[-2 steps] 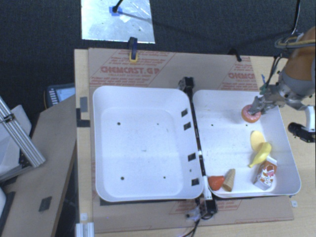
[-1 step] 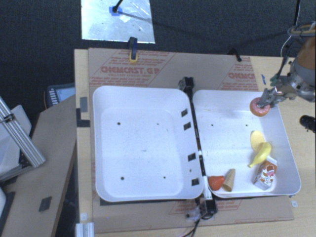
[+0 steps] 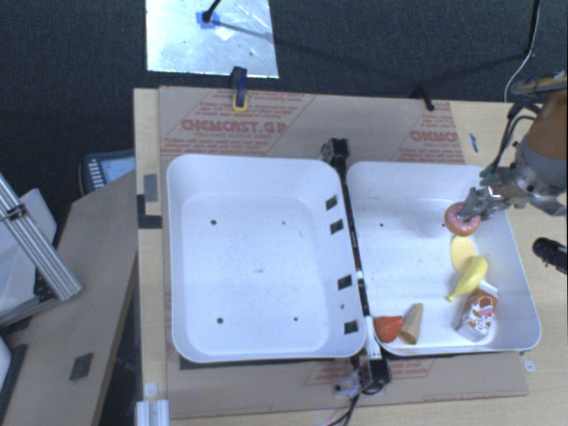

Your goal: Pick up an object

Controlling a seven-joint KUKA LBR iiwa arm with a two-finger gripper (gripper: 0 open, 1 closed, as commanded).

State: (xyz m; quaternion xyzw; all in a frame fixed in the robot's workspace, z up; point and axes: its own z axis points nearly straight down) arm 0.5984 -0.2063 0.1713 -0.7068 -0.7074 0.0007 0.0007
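Observation:
My gripper hangs over the right bin's far right side, at the end of the grey arm with its orange band. Just below and left of it lies a pink frosted donut, and the gripper's tip touches or overlaps the donut's upper right edge. Whether the donut is gripped is unclear. Nearer the front lie a yellow round piece, a banana and a small milk carton. An ice-cream cone and a red fruit rest at the bin's front left corner.
The left bin sits beside the right one, with black clips along the shared divider. Both stand on a cardboard sheet. A cable hangs near the arm at the far right.

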